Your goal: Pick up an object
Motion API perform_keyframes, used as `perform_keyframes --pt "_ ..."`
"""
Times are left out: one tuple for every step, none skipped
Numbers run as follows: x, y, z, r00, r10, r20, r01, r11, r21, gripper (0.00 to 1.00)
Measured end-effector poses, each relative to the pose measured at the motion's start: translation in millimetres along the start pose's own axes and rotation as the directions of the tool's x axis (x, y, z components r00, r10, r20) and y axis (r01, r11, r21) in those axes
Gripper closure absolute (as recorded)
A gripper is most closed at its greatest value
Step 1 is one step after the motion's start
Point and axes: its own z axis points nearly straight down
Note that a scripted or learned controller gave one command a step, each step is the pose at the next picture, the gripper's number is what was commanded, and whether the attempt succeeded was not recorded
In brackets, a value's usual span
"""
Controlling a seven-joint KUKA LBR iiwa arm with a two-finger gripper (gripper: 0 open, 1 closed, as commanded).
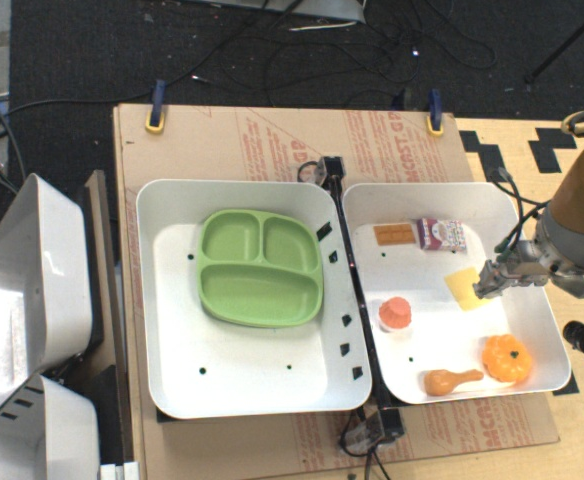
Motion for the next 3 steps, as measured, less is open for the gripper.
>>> perform_keyframes --pt "-6.8 3.7 -45.0 1.0 -0.003 0.001 0.003 1.0 -0.001 1.0" --pt "-11.1 13.6 -104.0 1.0 -0.005 0.001 0.005 1.0 -0.002 1.0" --pt "42.0 32.8 -108.8 1.0 -0.01 -0.003 0.01 1.0 0.002 1.0"
